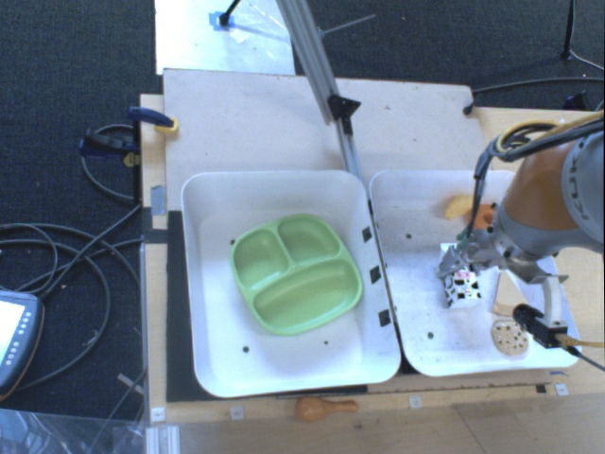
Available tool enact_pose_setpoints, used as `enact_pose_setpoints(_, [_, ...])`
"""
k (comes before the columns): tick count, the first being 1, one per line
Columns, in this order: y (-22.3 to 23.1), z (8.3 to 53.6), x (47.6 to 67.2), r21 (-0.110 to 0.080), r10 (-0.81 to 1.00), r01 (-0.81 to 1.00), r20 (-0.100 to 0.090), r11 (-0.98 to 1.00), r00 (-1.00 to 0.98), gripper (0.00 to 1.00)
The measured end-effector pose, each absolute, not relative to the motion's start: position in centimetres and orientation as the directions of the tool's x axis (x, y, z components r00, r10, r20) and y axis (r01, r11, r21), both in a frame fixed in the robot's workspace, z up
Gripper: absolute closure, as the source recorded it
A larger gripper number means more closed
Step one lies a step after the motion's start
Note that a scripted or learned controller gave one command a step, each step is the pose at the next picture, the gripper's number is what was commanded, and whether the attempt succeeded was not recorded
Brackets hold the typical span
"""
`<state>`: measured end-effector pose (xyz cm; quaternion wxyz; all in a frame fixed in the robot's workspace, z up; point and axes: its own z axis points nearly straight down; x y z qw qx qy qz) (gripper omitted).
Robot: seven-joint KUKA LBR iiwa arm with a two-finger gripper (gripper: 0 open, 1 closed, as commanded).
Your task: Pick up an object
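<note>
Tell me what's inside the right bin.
The right bin holds the claw, a round speckled piece and a yellow-orange item. The arm covers the rest.

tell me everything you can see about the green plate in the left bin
The green plate is pale green, looks like smooth plastic, and has a rounded-square outline with a raised rim. Ridges split it into three compartments: two smaller ones toward the far side and one long one toward the near side. Nothing lies in any of them. It sits flat, right side up, turned at a slant, near the middle of the left bin, resting on the bin's floor and apart from its walls.
</note>
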<state>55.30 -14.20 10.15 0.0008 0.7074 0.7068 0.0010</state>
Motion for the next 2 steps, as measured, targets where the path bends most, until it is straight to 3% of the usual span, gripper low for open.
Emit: enact_pose_setpoints(2, [-14.8, 22.5, 54.6, 0.009, 1.0, 1.0, -0.002, 0.006, -0.006, 1.0])
